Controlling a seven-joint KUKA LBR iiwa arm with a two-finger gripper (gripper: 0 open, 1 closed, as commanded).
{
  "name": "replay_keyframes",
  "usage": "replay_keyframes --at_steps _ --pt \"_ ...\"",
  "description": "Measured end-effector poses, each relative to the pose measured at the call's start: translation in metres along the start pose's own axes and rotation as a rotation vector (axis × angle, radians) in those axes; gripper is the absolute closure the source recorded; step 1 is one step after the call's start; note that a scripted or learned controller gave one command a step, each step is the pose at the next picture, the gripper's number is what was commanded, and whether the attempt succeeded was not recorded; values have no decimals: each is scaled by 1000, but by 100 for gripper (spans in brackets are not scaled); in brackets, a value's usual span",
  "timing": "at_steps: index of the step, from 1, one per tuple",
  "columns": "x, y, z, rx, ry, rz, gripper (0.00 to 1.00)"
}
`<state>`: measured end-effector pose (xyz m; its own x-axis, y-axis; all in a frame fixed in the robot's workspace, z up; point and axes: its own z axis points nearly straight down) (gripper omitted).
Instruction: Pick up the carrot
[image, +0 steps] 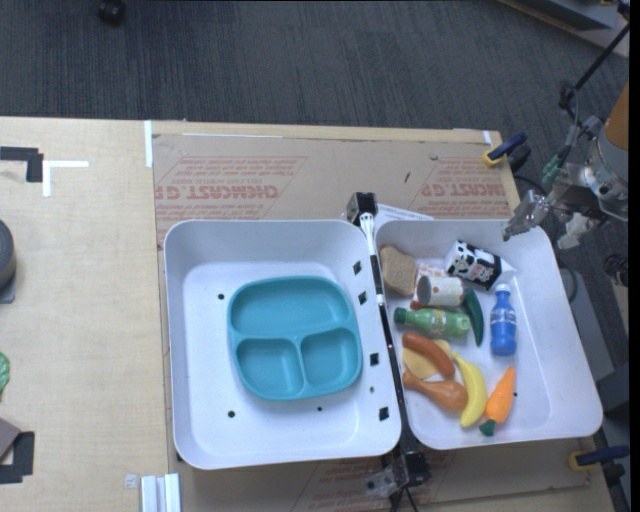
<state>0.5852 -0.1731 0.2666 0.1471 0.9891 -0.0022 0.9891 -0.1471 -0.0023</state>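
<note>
In the right bin (560, 300), the carrot (500, 394) lies nearest, leaf end down, just right of a banana (472, 388). A chicken drumstick (438, 390) and a hot dog (428, 352) sit to the left. Farther back are a green bottle (434, 320), a blue bottle (502, 318), a bread slice (398, 268) and a cow-patterned toy (471, 263). The left bin (200, 400) holds a teal divided plate (294, 336). Cardboard (270, 185) covers the wooden bench (75, 300). The gripper (548, 212) hovers over the right bin's far right corner; its grasp cannot be judged.

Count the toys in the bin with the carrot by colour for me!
Orange: 1, carrot
Yellow: 1, banana
Blue: 1, bottle
Green: 2, bottle, cucumber
Brown: 3, bread, sausage, drumstick
Black-and-white: 1, cow
White: 1, cup
Total: 10
</note>
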Motion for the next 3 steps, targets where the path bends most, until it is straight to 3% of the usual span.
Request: replay_keyframes --at_steps 1,2,3 --pt "15 -61 29 1 0 -43 0" --pt "6 -109 147 1 3 -76 0" --pt "-3 -107 176 -2 3 -518 0"
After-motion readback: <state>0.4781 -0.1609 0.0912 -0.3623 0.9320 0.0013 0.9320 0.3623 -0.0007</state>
